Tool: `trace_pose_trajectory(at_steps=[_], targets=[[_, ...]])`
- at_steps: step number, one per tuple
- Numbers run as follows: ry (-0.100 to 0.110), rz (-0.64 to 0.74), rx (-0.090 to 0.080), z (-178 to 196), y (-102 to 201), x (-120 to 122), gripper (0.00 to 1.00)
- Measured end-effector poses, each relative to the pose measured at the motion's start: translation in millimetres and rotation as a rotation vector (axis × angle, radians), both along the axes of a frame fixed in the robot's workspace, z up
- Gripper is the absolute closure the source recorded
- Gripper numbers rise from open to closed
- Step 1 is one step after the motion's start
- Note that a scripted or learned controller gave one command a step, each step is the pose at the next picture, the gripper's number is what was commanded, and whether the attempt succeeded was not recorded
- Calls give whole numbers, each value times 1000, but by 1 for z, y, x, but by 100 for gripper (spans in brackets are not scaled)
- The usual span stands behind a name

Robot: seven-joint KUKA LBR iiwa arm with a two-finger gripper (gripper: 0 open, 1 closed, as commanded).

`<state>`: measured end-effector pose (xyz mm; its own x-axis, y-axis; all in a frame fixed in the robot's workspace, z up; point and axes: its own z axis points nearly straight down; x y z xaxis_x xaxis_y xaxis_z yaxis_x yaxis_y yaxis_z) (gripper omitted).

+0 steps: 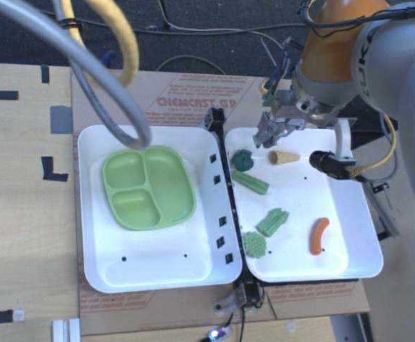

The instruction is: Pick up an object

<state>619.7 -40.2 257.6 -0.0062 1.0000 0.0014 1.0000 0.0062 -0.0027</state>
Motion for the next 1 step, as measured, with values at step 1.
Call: trace_pose_trajectory(at_steps=[1], targets=[[0, 0, 0, 2, 47, -19, 100]])
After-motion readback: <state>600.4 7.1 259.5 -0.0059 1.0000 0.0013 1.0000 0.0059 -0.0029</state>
